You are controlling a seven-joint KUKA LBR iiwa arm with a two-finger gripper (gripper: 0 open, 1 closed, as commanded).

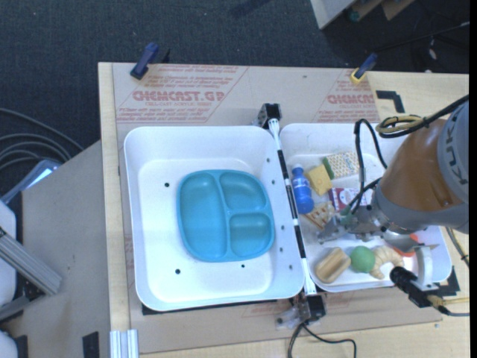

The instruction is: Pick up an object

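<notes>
On your left, the left bin (149, 200) holds one thing: a blue divided plate (225, 215) lying flat near its middle, with bare white floor all round it and plenty of room to come down beside it. It touches no wall. The dark divider (287, 192) between the bins runs close by the plate's right rim, so keep that edge in mind if you cross over.

Past the divider, the right bin (313, 134) is the crowded one. A blue bottle (300, 190) lies just beside the divider, a yellow block (320, 177) and a speckled sponge-like piece (343, 163) sit above it, and along the near wall a tan bread-like piece (332, 265) lies next to a green round toy (363, 259). These near-wall things leave little room between themselves and the rim.

The gripper (349, 226) hangs low over the middle of this bin, among the small items. You cannot tell from this angle whether it is open or closed, nor whether anything is in it. I would judge the pick as not yet done: every object I can make out lies on a bin floor, none lifted. The arm's orange band (417, 174) covers the bin's right part, so what lies under it is hidden.
</notes>
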